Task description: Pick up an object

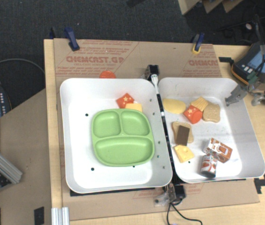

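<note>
Approach is the step in hand: hand [231, 97] hovers at the right bin's [250, 125] far right rim, its opening impossible to tell, holding nothing visible. Toy foods lie down-left of it, nearest the tan biscuit [211, 112]. Next: travel over one, then descend.

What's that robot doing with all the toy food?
The robot arm is trying to pick something up. Its gripper sits at the right bin's far right edge, holding nothing. That bin has toy food, like a fries box and cheese wedge. The left bin holds a green divided plate.
</note>
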Controlling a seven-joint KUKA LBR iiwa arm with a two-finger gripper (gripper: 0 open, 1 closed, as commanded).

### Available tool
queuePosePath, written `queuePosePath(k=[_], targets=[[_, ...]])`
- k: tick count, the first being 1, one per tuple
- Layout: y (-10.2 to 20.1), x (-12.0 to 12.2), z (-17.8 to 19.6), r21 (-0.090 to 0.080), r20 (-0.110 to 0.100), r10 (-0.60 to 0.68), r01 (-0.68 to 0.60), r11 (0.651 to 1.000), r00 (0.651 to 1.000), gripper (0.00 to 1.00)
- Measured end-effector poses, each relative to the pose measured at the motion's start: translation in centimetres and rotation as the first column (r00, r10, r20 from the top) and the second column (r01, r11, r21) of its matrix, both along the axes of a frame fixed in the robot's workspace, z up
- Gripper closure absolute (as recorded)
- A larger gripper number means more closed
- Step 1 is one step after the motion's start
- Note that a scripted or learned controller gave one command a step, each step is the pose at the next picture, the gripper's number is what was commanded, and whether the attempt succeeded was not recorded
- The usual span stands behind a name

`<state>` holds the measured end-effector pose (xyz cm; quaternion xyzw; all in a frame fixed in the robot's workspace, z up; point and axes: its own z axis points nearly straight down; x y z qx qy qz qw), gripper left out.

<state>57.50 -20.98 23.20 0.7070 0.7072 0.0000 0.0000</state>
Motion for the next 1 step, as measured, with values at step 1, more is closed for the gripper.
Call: queuePosePath(k=[1], targets=[[8.04, 4.06, -8.3, 0.006, -0.007, 0.009, -0.009, 1.0, 1.0, 0.0]])
